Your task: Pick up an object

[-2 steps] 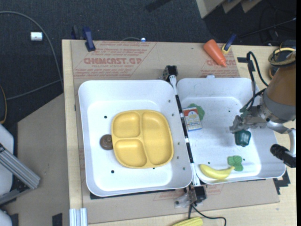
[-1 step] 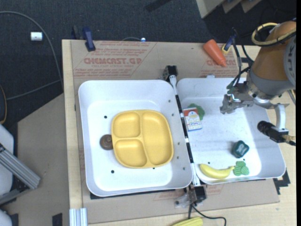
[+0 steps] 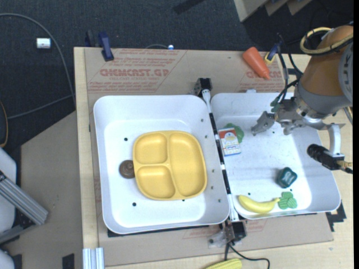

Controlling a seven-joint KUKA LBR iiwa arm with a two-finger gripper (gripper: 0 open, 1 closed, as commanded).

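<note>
**Open gripper hung over the right bin, nothing held**

The gripper (image 3: 276,123) sat above the upper part of the right bin (image 3: 247,102), its two fingers spread apart with nothing between them. The arm (image 3: 325,66) reached in from the right, its orange band above the wrist.

The nearest thing to the jaws was a small carton (image 3: 229,143), white with red and green print, lying to the left of the gripper and a little toward the front, close against the bin's left wall. Its long side ran roughly front to back. A green item (image 3: 238,132) peeked out from behind its top edge; what it was could not be told.

Farther toward the front lay a dark teal block (image 3: 286,177), almost straight below the gripper in the view. At the front edge rested a banana (image 3: 257,204), lying left to right, with a green leafy toy (image 3: 288,201) touching its right end.

Bare bin floor lay between the jaws and the carton, so nothing seemed to block a reach there, though the wall beside it looked tight.

The left bin (image 3: 112,150) held a yellow divided plate (image 3: 169,165) and a brown disc (image 3: 127,168) just left of it.
</note>
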